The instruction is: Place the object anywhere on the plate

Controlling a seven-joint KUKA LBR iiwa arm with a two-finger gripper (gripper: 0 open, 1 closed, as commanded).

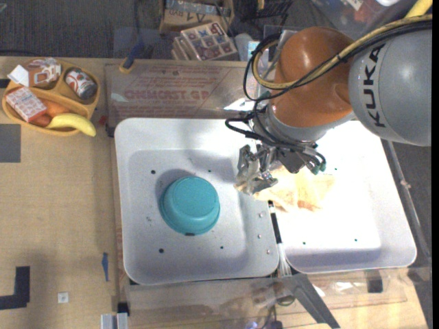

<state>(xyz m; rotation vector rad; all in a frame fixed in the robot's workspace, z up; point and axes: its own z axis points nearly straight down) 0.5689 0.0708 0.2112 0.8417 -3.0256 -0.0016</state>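
a wooden bench [55, 204] bears two white bins. the teal plate [191, 204] lies upside down in the left bin [137, 149]. right of the plate, the gripper [257, 177] hangs over the bins' seam, its opening unclear, beside a pale yellowish object [305, 192] in the right bin [370, 232].

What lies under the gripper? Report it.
Under the gripper lies a pale yellowish object in the right bin, near the divider. The arm covers the bin floor behind it. The teal plate sits in the left bin.
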